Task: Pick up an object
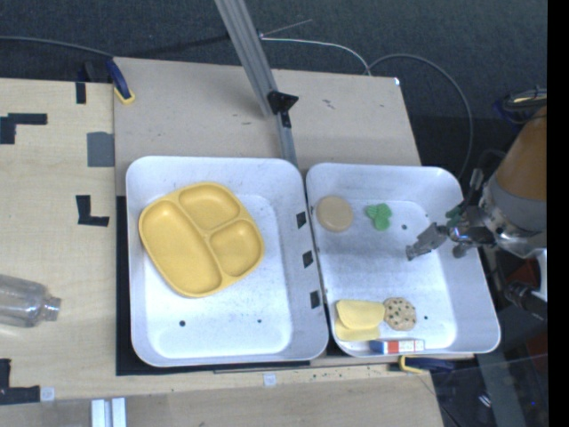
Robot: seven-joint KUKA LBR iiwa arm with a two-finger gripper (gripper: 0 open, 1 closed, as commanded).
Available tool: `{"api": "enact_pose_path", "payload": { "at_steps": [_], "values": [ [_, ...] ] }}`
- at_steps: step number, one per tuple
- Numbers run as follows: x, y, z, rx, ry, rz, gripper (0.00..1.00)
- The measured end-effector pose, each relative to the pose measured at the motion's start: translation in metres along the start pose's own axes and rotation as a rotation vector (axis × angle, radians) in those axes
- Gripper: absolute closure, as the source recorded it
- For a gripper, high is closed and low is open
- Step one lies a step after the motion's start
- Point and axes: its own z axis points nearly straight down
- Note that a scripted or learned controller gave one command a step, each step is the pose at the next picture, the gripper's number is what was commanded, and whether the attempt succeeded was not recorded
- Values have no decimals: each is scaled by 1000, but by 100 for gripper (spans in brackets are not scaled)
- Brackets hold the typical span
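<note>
Gripper (pixel 437 238) at right bin's (pixel 462 278) 3 o'clock edge, jaw state unclear. Cookie (pixel 400 312) and yellow block (pixel 357 318) hug the 6 o'clock wall; centre open.

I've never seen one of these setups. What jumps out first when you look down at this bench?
The big yellow divided plate lying in the left white bin catches the eye first. The right bin holds smaller things: a tan round piece and a green bit near the back, a yellow block touching a chocolate-chip cookie at the front. The arm's pincer reaches in over its right side.
</note>
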Motion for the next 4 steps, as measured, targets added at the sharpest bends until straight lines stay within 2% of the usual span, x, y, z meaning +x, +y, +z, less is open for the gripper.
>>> {"api": "enact_pose_path", "payload": {
  "at_steps": [1, 2, 3, 4],
  "values": [
    [1, 0, -10, 0, 2, -2, 100],
    [24, -17, 84, 9, 2, 1, 100],
    [65, -10, 108, -2, -5, 0, 100],
    [102, -17, 5, -7, -1, -3, 100]
  ]
}}
